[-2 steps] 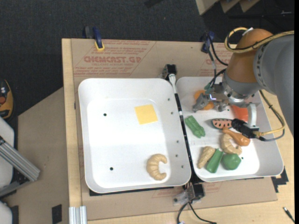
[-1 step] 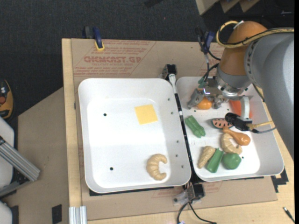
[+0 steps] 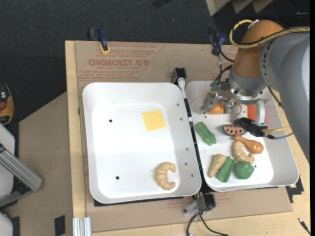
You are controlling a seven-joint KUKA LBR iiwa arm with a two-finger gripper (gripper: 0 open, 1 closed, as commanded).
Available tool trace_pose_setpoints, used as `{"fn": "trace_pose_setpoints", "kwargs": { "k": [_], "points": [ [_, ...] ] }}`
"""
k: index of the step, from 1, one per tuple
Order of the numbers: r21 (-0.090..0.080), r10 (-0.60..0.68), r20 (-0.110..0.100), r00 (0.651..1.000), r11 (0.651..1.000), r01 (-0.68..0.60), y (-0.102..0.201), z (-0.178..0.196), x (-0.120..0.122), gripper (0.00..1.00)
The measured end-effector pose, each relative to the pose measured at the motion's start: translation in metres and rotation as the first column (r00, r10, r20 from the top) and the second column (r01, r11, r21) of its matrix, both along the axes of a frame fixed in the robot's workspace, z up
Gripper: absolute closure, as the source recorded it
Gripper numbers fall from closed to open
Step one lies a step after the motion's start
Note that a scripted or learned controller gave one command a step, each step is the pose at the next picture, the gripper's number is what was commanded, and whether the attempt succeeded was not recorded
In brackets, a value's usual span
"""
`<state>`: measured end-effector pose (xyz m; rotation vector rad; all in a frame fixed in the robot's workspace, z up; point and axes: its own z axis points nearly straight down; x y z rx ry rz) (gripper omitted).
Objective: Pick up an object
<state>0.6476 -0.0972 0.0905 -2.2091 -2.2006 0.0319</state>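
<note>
At the near edge of the worktop [image 3: 142, 215], two white bins sit side by side. The left bin [image 3: 123, 146] carries a croissant [image 3: 166, 175] near its front right corner and, further back, a yellow square slice [image 3: 154, 120]; the two are well apart.

The right bin [image 3: 275, 163] is crowded. Nearest lie a green pepper [image 3: 243, 169], a long green piece [image 3: 226, 170] and a beige piece [image 3: 216, 164], touching or just beside one another. Behind them rest a drumstick [image 3: 251, 144] and a dark red slice [image 3: 235, 130]. A green pod [image 3: 204, 133] lies apart, towards the divide between the bins.

At the far end of the right bin, the hand [image 3: 215, 103] sits low over a small orange piece [image 3: 216, 109], which I judge to be the object intended for pickup. From where I stand, the piece is touching the hand or just under it. Whether the hand is wide, narrow or gripping the piece cannot be told.

Risks from here, as I judge them:

1. Empty lift. Cause: the piece is small and looks rounded, so an off-centre closure could squeeze it out sideways.
2. Contact with the bin. Cause: the piece lies near the far wall and the divide, leaving little room for the hand.
3. Drop during the lift. Cause: a shallow hold on the piece's top only.
</note>
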Motion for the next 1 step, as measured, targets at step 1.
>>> {"fn": "trace_pose_setpoints", "kwargs": {
  "k": [1],
  "points": [
    [-0.003,0.008,0.043,0.999,1.0,-0.008,0.0282,0.1018,0.0217,1.0]
  ]
}}
